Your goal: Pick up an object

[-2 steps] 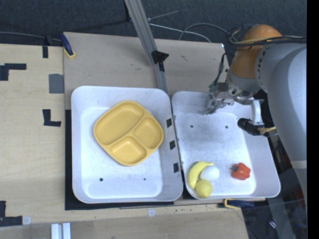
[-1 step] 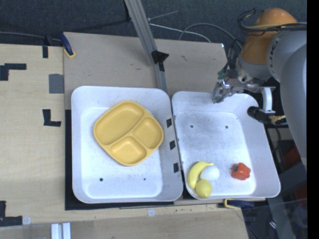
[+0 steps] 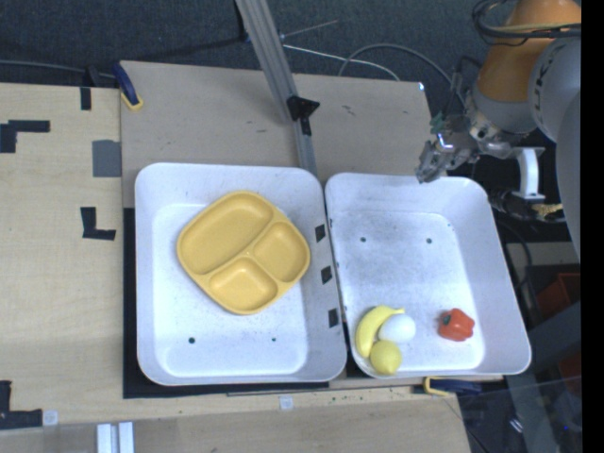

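- At the far right corner of the right bin (image 3: 491, 243), the claw (image 3: 431, 170) is hanging just over the rim, pointing down and to the left; whether it is spread or pressed together I cannot tell, as it is too small and dark to read.
- Behind the claw, up and to the right, the grey arm (image 3: 557, 83) with its orange band (image 3: 528, 26) is reaching in from the right side.
- Directly below the claw, the speckled white floor of the right bin is lying bare for most of its length.
- Well apart from the claw, toward the near end of that bin, a small red object (image 3: 456, 325), looking like a pepper or tomato, is sitting alone near the right wall.
- Left of it, and about as far from the claw, three things are huddling together and touching: a yellow banana (image 3: 372, 325), a white egg-shaped object (image 3: 398, 329) and a yellow lemon-like ball (image 3: 385, 356).
- Farther to the claw's left, in the left bin (image 3: 156, 281), a yellow divided plate (image 3: 243, 251) with three compartments is lying flat.
- Farthest out, the wooden surface (image 3: 57, 253) is carrying both bins, and a grey metal pole (image 3: 274, 55) is slanting across it toward the gap between the bins.
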`<state>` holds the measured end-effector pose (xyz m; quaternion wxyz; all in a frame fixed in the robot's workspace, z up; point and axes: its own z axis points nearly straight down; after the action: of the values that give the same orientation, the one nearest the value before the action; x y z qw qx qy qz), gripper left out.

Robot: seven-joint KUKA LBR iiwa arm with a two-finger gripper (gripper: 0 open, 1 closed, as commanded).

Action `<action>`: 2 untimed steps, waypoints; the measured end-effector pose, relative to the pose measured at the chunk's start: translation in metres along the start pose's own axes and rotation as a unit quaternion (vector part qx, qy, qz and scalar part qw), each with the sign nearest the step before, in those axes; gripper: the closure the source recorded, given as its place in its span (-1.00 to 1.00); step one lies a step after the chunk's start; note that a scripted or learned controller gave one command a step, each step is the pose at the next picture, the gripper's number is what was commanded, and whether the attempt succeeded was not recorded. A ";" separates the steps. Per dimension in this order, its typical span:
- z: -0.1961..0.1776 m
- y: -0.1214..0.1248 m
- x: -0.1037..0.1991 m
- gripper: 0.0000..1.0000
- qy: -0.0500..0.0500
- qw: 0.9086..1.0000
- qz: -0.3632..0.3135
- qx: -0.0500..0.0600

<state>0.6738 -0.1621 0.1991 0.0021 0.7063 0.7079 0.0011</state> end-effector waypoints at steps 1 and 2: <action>-0.054 0.001 0.001 1.00 0.000 1.000 0.000 0.000; -0.055 -0.032 0.048 1.00 0.001 1.000 -0.001 0.003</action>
<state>0.6418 -0.1143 0.2536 -0.0011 0.7055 0.7087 -0.0004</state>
